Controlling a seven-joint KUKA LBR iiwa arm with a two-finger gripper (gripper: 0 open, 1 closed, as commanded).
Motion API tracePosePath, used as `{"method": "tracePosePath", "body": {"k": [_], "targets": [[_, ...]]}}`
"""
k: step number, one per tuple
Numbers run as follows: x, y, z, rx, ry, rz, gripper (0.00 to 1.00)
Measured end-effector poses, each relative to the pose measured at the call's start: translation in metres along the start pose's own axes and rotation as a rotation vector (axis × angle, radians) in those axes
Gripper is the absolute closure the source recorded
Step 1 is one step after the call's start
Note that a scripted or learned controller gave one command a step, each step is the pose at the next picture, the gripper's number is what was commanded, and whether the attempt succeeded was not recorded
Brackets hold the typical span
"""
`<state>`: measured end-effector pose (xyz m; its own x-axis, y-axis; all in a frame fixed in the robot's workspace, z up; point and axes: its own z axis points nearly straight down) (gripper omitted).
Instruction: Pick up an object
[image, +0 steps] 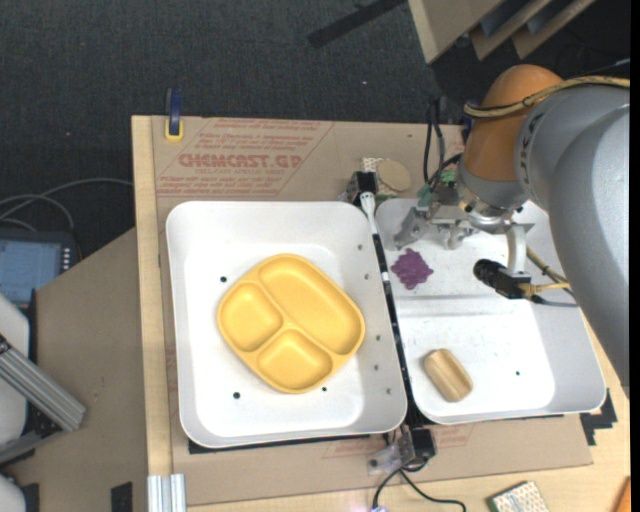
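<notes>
A purple crumpled object (411, 268) lies in the right bin (560, 395), near its upper left corner. A tan cylinder-shaped block (447, 374) rests near that bin's front edge. My gripper (432, 236) hangs over the bin's far edge, just above and slightly right of the purple object, apart from it. Its two grey fingers (405, 231) stand spread and open, with nothing between them. The grey arm with its orange band (498, 120) reaches in from the right.
The left bin (195, 380) holds a yellow divided plate (289, 322). A black ridge (385, 300) divides the two bins. A black connector with cable (500, 279) hangs off the arm over the right bin. Small fittings (375, 182) sit behind the bins.
</notes>
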<state>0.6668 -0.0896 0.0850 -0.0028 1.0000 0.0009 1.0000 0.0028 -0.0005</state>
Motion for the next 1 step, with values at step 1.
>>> {"method": "tracePosePath", "body": {"k": [1], "targets": [[-0.0364, -0.067, -0.0003, 0.003, -0.001, 0.007, 0.0]]}}
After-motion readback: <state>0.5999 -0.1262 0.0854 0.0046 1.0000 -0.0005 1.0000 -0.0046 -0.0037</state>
